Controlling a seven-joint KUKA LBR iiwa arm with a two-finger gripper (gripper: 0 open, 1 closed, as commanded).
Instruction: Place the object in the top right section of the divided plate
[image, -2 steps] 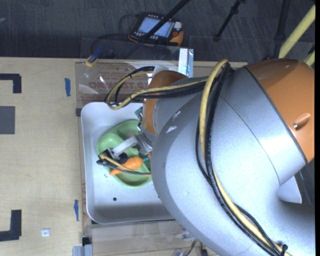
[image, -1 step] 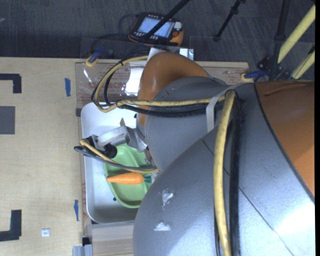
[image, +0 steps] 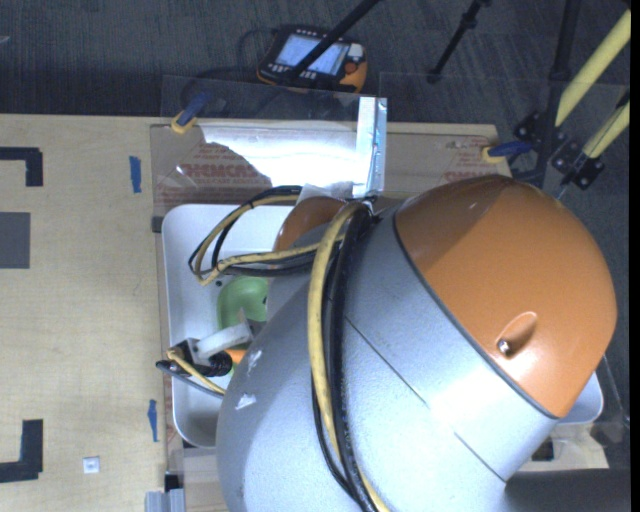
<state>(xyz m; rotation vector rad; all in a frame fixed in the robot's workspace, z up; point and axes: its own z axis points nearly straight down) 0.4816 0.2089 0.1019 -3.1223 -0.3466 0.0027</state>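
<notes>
Arm (image: 430, 370) covers most of the bin (image: 180, 300); you can't tell the finger state. Green object (image: 245, 298) looks light, smooth plastic; pinch its narrow sides.

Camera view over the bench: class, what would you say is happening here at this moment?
A grey arm with an orange band reaches across the white bin and covers most of it. Yellow and black cables run along the arm. Beside the arm, a green object and part of a brown one lie in the bin. Whether anything is held, or placed on a divided plate, cannot be judged from this picture.
</notes>
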